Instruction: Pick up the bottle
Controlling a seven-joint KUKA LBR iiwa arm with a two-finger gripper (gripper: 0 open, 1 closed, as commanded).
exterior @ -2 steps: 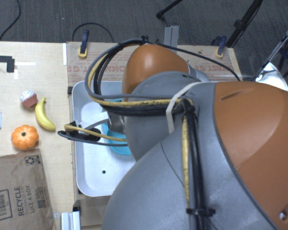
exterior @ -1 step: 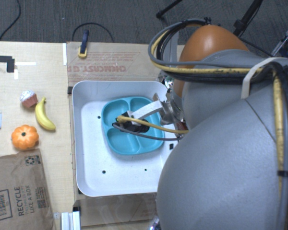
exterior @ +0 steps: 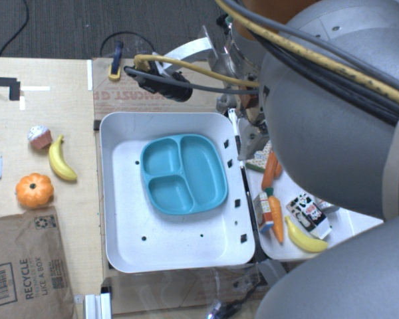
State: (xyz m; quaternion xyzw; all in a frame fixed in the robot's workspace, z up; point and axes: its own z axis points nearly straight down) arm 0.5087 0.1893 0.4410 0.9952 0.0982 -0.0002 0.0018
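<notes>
While arm (exterior: 332,111) overhangs right bin (exterior: 359,228) | bottle (exterior: 263,210) near banana (exterior: 304,239) | plate (exterior: 184,175) in left bin (exterior: 120,198)

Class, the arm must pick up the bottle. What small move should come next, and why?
Probably ease the gripper toward what looks like the bottle beside the carrot in the right bin: the gripper sits near the bin's far edge, apart from it.

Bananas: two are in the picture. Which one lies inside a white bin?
The banana at the lower right lies inside the right bin, beside a carrot. The other banana lies outside on the cardboard, near the small pumpkin.
</notes>
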